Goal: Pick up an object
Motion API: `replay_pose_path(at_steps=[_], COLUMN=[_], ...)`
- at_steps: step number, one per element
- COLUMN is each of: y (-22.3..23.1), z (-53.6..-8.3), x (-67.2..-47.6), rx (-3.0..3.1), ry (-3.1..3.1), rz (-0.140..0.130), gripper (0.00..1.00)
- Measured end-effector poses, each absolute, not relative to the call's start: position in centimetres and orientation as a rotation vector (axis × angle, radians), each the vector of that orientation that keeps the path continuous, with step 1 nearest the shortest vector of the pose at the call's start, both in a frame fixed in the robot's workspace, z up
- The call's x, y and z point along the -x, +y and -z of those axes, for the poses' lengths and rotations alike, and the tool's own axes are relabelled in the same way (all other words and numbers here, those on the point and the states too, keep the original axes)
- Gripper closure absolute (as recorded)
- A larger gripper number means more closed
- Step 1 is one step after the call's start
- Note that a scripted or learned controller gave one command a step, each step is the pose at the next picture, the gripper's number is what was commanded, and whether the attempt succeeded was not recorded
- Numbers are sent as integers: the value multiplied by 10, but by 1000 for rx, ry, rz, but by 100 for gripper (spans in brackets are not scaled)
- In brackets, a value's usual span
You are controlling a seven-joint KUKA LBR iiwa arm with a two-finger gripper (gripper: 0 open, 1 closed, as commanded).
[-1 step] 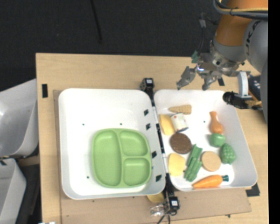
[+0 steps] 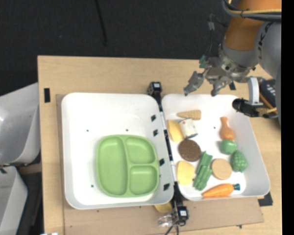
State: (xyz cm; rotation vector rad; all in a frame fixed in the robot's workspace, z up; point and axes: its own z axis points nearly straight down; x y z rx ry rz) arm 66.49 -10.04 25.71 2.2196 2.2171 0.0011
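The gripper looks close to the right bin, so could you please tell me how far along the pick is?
Nothing looks done yet: the gripper hangs open above the far edge of the right bin with nothing between its fingers. No grasp is in hand. The toy foods, among them the carrot, the brown patty and the chicken drumstick, all lie in that bin. Descending, closing on one and lifting remain.
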Motion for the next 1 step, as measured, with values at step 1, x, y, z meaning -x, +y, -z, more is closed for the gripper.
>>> replay_pose_path(at_steps=[1], y=[-8], z=[-229], x=[-620], rx=[-2216], ry=[2232], rz=[3], gripper=[0])
